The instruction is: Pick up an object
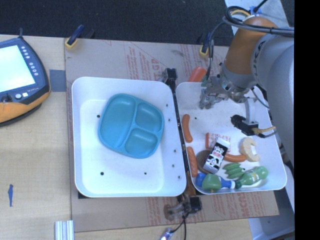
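My gripper hangs over the far left part of the right bin, open, with nothing between its fingers. Below it the bin floor is bare. A reddish sausage lies nearest, toward the front left of the gripper. Further forward lie a small red box, a black-and-white cow-patterned box, an orange carrot, a pale bagel, an orange sausage, a green pepper and a green bottle.
The left bin holds a blue divided plate. An orange object lies outside the right bin's far rim. A tablet in an orange case sits at the bench's left edge.
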Controlling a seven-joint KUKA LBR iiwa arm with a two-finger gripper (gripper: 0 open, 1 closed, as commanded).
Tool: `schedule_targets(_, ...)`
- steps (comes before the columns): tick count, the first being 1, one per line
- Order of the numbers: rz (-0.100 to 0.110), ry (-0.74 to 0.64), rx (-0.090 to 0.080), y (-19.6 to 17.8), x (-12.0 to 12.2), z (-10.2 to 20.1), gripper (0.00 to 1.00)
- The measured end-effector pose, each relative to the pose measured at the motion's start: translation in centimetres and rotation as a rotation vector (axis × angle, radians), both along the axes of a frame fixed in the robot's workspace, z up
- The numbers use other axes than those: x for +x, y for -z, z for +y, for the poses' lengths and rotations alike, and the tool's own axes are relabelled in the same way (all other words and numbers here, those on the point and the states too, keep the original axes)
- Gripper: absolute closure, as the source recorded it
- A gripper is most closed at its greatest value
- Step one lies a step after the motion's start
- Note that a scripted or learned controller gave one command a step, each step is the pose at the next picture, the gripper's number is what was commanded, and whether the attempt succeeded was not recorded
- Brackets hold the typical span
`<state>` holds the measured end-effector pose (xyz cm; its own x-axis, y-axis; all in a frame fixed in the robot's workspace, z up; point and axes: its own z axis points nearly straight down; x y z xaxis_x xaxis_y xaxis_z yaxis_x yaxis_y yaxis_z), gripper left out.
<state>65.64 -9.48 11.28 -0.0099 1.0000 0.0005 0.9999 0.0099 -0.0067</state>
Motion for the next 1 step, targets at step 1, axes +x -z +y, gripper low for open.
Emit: schedule_targets(1, 0.001, 0.000, 0.000, 0.02, -0.01, 0.00, 0.00)
